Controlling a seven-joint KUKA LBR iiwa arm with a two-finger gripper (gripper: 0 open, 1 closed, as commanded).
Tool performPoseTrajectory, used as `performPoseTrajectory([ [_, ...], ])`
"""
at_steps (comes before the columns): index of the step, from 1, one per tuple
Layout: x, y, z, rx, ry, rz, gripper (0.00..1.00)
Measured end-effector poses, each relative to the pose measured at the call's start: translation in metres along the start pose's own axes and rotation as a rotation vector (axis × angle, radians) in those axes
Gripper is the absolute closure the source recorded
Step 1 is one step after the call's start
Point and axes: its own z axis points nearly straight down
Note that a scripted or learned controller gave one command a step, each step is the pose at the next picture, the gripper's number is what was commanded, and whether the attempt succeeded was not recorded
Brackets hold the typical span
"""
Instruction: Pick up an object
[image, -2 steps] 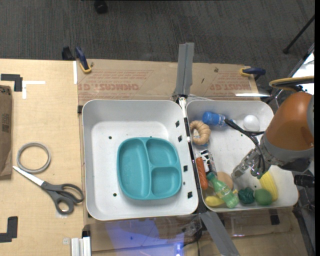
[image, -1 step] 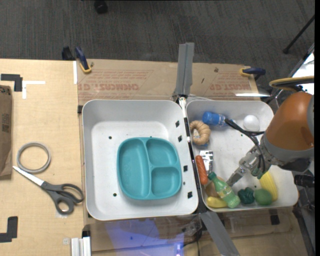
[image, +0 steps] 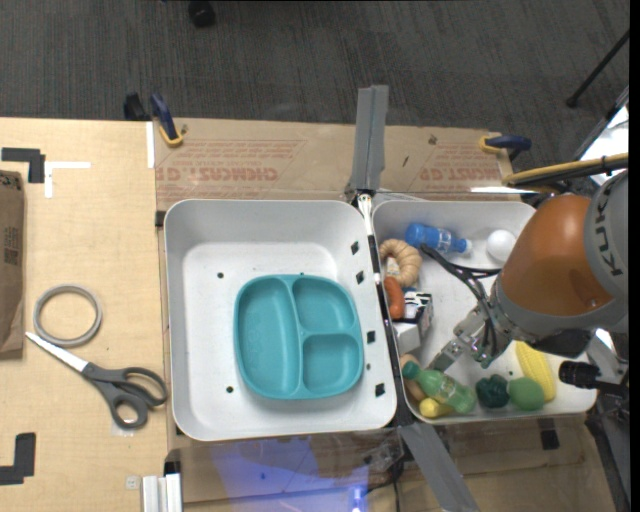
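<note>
— Where the grey arm with its orange band (image: 555, 262) bends down into the right-hand shallow white bin (image: 520, 212), the claw (image: 462, 348) hangs low over the bin's front half. Whether it's spread or pressed together, I cannot tell from here.

— What lies beneath it?

— Just in front sits a green clear plastic bottle (image: 445, 388), with a small yellow ball (image: 430, 407) touching it. To the right are a dark green lumpy toy (image: 491, 391), a light green round fruit (image: 527, 392) and a yellow corn-shaped toy (image: 537, 366).

— And further back?

— A blue plastic bottle (image: 436, 237), a white ball (image: 499, 242), a tan braided ring (image: 403, 260) and an orange sausage-shaped toy (image: 394, 296).

— The other bin?

— The left white bin (image: 190, 300) holds a teal three-compartment plate (image: 298, 336). Out on the wooden counter (image: 80, 250) lie grey-handled scissors (image: 105, 378) near a roll of clear tape (image: 67, 314).
</note>
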Motion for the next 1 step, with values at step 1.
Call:
performPoseTrajectory([
  [1,-0.0714,-0.0124,-0.0626,0.012,0.015,0.283,0.0],
])
